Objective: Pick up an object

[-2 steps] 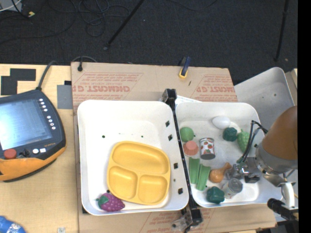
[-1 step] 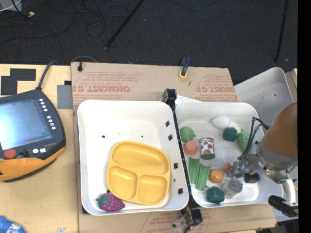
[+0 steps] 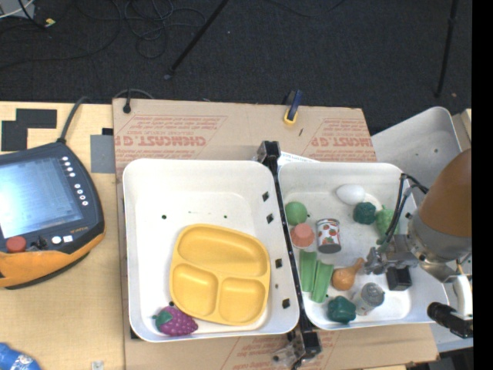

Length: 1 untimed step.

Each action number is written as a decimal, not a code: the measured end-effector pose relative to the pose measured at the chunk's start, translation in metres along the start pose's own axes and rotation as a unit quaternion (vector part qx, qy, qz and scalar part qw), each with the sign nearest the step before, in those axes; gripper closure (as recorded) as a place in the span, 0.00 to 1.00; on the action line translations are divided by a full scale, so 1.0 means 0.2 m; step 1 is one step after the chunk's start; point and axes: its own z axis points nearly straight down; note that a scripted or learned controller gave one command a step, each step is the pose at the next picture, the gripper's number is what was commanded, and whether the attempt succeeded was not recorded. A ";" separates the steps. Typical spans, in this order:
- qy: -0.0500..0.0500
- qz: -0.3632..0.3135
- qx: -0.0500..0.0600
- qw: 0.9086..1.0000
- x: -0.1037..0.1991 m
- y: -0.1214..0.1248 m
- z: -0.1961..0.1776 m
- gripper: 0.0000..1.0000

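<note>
The left bin (image 3: 146,199) holds a yellow divided tray (image 3: 219,272) and purple grapes (image 3: 176,321). The right bin (image 3: 323,172) holds a small can (image 3: 328,235), green pieces and an orange piece (image 3: 344,276). The gripper (image 3: 389,264) hangs over that bin's right side, seemingly holding nothing, its opening hard to judge, above a cardboard-covered bench (image 3: 200,133).

A single fixed camera looks down from above at a slant, taking in the whole tabletop (image 3: 46,314). The two shallow white plastic bins (image 3: 200,183) sit centred in its frame, dark carpeted floor (image 3: 308,45) lies along the top edge, and the grey arm with an orange band (image 3: 451,206) enters from the right. It stands moderately far back.
</note>
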 end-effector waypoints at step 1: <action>0.001 0.001 0.001 1.000 -0.13 -0.01 0.23 1.00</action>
